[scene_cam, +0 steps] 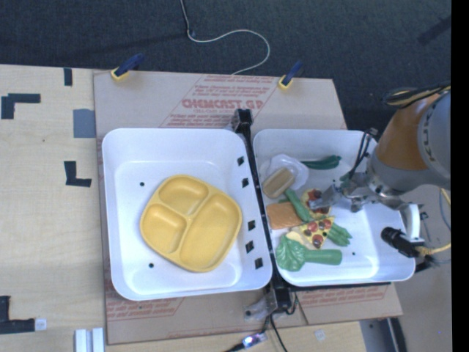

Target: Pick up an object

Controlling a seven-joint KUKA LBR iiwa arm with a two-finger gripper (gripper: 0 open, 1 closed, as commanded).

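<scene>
1. Toy food pile (308, 222) lies at centre-right of the frame, in the right bin (366, 266); nothing appears lifted.
2. Gripper (344, 196) sits low beside the pile's right edge; its grasp state cannot be determined.
3. Judgement: pick not yet achieved; grasp and lift remain.
4. Left bin (121, 160) holds a yellow divided plate (190, 222).
5. Items crowd together, complicating a clean single grasp.

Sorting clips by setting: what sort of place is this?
Likely a robot lab bench: two white bins clamped on cardboard, toy food in one, a grey-and-orange arm reaching in.
</scene>
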